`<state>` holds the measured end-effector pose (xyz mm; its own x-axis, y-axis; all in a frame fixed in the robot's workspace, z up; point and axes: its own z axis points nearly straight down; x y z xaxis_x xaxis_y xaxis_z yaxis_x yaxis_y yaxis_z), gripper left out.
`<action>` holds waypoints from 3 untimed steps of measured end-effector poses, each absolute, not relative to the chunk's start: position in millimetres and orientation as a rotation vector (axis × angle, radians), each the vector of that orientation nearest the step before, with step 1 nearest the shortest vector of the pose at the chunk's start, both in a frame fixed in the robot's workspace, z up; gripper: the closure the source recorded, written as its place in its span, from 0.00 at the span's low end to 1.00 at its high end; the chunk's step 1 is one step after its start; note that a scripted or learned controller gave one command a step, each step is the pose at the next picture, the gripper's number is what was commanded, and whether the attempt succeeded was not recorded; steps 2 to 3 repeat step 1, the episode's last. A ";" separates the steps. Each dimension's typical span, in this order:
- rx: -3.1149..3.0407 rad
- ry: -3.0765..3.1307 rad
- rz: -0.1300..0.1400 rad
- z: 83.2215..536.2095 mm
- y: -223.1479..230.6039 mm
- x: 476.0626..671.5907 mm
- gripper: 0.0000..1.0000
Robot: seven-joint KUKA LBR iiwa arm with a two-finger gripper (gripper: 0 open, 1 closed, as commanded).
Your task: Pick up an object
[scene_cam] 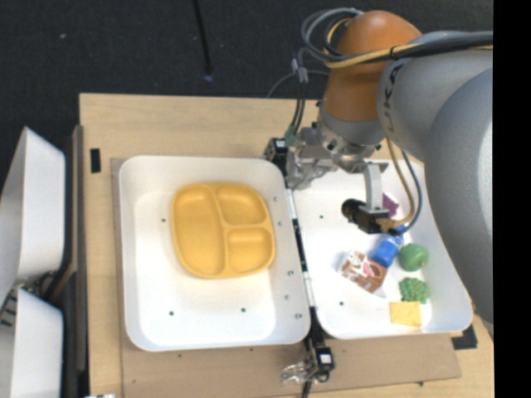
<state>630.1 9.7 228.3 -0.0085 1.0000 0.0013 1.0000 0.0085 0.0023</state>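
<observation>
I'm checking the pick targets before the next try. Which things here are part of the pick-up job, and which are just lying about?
Part of the job:
tool
right bin
blue object
green object
green leafy toy
yellow block
printed packet
purple object

Lying about:
left bin
yellow divided plate

Bare right bin (328, 247) floor left of clustered objects (390, 268).
</observation>
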 end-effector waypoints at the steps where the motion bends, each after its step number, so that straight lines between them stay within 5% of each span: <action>1: 2.212 2.230 0.006 240.6 64.8 641.0 1.00; 3: 2.212 2.230 0.006 240.6 64.8 641.0 1.00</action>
